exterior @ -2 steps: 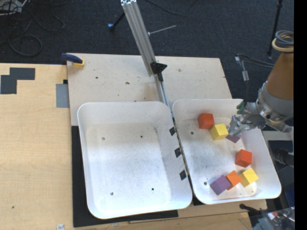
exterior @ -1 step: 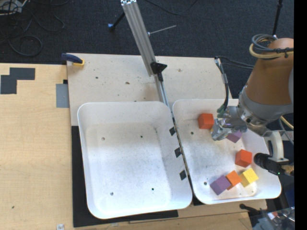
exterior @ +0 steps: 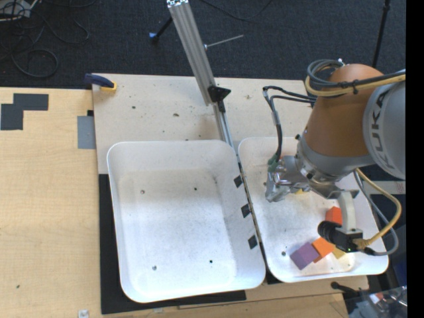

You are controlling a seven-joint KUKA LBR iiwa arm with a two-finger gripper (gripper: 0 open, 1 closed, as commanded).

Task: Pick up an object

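Nearest in the right bin [exterior: 371, 267], close to its near edge, lies a small cluster of blocks: a purple block [exterior: 304, 255], flat-faced and matte, touching an orange block [exterior: 323, 247], with a pale yellowish piece [exterior: 342, 255] just beside them. A second orange piece [exterior: 333, 214] sits slightly farther back, partly behind dark cabling. Farther still hangs the gripper [exterior: 277, 189], metallic, over bare white floor near the bin's left wall; whether its fingers are apart or together I cannot tell, and nothing is visible between them. The blocks lie nearer and to the right of it, so I judge the reach must go that way. The left bin [exterior: 126, 158] is smooth white plastic, speckled with dark flecks.
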